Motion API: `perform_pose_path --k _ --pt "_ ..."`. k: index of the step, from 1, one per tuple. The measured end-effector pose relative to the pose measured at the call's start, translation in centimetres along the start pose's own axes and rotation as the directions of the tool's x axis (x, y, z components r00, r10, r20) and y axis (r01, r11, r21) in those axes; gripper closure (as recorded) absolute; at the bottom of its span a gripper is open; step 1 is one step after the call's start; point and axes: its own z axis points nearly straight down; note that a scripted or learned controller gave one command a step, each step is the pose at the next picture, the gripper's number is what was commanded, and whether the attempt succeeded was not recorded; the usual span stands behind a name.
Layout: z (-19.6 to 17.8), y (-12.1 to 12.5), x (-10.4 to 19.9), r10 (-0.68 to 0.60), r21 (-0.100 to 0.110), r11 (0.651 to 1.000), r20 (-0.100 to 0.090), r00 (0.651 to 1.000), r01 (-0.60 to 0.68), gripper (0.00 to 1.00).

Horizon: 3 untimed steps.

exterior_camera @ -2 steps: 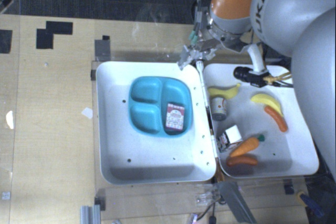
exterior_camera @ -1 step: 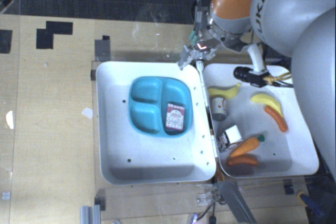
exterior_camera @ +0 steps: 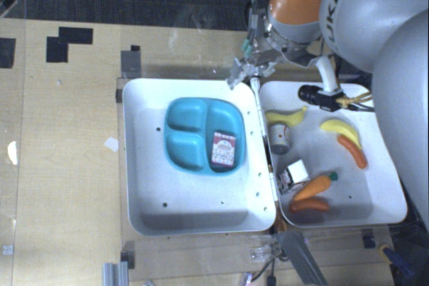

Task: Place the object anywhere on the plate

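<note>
Looking down from the camera view, the arm [exterior_camera: 355, 3] runs off the top and right edges, so only the orange band, part of the grey body and the letters "UKA" on its side can be read. The gripper [exterior_camera: 249, 70] hangs over the back rim where the two bins meet — it's a small tangle of metal there and I honestly cannot tell how it's set. The task object is a small flat packet [exterior_camera: 224, 149], red and white with dark print too tiny to read, lying flat in the lower right compartment of the blue divided plate [exterior_camera: 191, 137] in the left bin [exterior_camera: 154, 204]. Right bin [exterior_camera: 382, 204] has two bananas [exterior_camera: 287, 117] [exterior_camera: 339, 129], a small can [exterior_camera: 279, 138], a carrot [exterior_camera: 312, 187], an orange sausage-shaped thing [exterior_camera: 353, 151], a dark red item [exterior_camera: 308, 205] partly in shadow — and a small white box [exterior_camera: 293, 173] I can't identify.
</note>
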Motion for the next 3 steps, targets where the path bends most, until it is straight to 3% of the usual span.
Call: perform_pose_path --k 1,2,3 --pt "-1.6 -0.8 3.4 0.077 0.001 0.997 -0.001 0.997 -0.077 0.00" --pt "-1.6 -0.8 3.4 0.077 0.001 0.997 -0.001 0.997 -0.077 0.00" --pt "-13.2 -0.1 3.1 0.129 -0.001 0.992 0.000 0.992 -0.129 0.00"
